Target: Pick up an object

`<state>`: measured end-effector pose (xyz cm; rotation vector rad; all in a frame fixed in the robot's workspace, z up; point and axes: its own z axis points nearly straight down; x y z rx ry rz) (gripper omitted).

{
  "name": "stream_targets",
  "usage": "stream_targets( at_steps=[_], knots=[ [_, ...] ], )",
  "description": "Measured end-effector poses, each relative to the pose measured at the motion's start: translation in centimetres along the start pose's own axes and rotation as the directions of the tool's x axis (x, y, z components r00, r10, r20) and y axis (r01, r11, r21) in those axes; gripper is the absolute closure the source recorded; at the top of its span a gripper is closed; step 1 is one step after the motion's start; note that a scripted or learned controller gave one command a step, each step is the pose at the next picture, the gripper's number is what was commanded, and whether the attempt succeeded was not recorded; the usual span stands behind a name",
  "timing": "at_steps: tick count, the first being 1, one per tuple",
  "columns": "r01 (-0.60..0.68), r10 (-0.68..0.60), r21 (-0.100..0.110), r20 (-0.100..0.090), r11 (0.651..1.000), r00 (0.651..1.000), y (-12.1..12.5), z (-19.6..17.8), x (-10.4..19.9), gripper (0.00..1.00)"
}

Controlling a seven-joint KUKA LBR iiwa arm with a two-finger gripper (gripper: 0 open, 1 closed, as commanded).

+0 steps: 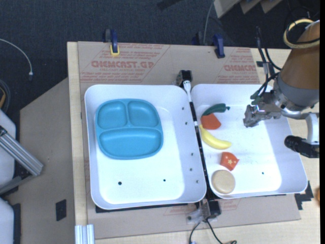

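In the right bin (274,151) lie a red pepper with a green stem (212,117), a yellow banana (215,141), a small red strawberry-like piece (229,160) and a round beige bun (223,181), all along its left side. My gripper (252,117) hangs over the upper middle of that bin, right of the pepper and apart from it. Nothing shows between its fingers.
The left bin (142,187) holds a blue divided plate (129,127). Cables and clamps (218,44) run along the bench's back edge. A black fitting (299,145) sits at the right bin's right side.
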<state>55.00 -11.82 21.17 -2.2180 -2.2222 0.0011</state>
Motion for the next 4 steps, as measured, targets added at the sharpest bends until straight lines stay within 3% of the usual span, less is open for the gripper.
stream_targets(
  at_steps=[4],
  knots=[
    [-0.001,0.001,-0.005,0.001,1.0,1.0,5.5,-0.5,19.5,1.0]
  ],
)
